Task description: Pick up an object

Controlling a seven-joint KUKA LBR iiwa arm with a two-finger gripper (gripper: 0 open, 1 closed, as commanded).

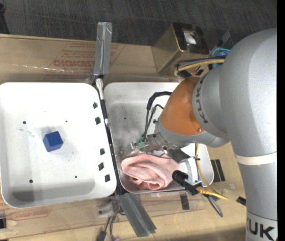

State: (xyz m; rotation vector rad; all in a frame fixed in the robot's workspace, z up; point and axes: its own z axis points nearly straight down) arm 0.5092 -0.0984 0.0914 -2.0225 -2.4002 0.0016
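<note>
- Overhead, one grey robot arm with an orange wrist band [185, 112]: reaches low into the right bin, presumably to pick there.
- Two shallow white plastic bins: left bin [12, 134], right bin [127, 97], set side by side.
- One crumpled pink cloth [142, 170]: lies at the right bin's lower end; the likely target.
- One two-finger gripper [143, 144]: poised just above the cloth; whether released or clenched, cannot tell.
- One small blue cube [52, 140]: alone in the left bin, well apart.

Bench [42, 54]: brown board surface, red print borne | left white bin [57, 107] is set on it | right white bin [125, 109] is set just beside, rims meeting | tan box [171, 46] is placed behind right bin
</note>
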